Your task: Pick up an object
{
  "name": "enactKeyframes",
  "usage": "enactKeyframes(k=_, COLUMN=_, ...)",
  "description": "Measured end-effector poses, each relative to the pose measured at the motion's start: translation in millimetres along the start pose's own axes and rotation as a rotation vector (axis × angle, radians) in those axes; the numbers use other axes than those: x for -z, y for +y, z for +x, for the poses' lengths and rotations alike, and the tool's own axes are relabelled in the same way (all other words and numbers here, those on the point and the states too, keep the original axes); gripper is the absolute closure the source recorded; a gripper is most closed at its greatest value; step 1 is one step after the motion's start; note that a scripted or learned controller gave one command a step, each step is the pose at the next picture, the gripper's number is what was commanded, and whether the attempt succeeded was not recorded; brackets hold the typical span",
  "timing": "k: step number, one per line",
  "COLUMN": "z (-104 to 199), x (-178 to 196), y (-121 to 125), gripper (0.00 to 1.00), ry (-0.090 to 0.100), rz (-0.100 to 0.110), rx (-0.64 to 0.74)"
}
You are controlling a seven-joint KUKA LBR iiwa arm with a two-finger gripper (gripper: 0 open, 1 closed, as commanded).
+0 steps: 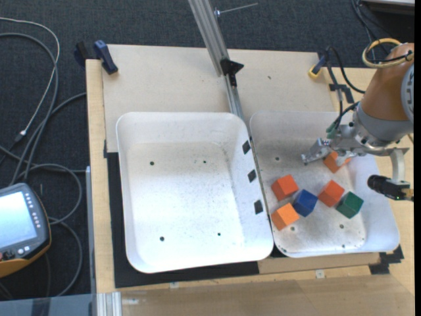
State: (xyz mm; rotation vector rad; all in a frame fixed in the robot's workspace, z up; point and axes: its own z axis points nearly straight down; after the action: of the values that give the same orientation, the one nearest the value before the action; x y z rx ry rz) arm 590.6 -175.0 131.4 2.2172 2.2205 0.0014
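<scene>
On the bench: two shallow white bins sit side by side, the left bin (pixel 131 176) and the right bin (pixel 378 232), their inner edges touching.
Arm: the grey arm with its orange band (pixel 388 101) reaches in from the right, above the right bin's far half.
Gripper: the gripper (pixel 334 153) hangs low over the right bin's upper middle, at an orange block (pixel 335 162).
Fingers: metal fingers (pixel 314 154) stick out to the left; the orange block shows just under the gripper, but whether it lies between them I cannot tell.
Loose blocks: four cubes and one more lie in a cluster nearer the bin's front: an orange cube (pixel 284 187), a blue cube (pixel 305 202), a lighter orange cube (pixel 286 215), a red-orange cube (pixel 331 193), a green cube (pixel 350 205).
Contacts: the blue cube touches the lighter orange cube; the green cube sits just beside the red-orange one.
Left of the bench: a handheld pendant (pixel 20 229) with a lit screen rests on dark carpet among cables.
</scene>
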Motion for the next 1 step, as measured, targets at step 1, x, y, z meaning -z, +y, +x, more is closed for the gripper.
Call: enactKeyframes(k=1, z=68.1, x=-25.6, y=-41.8, gripper=0.00, ry=-0.001, rz=-0.014, rx=-0.001)
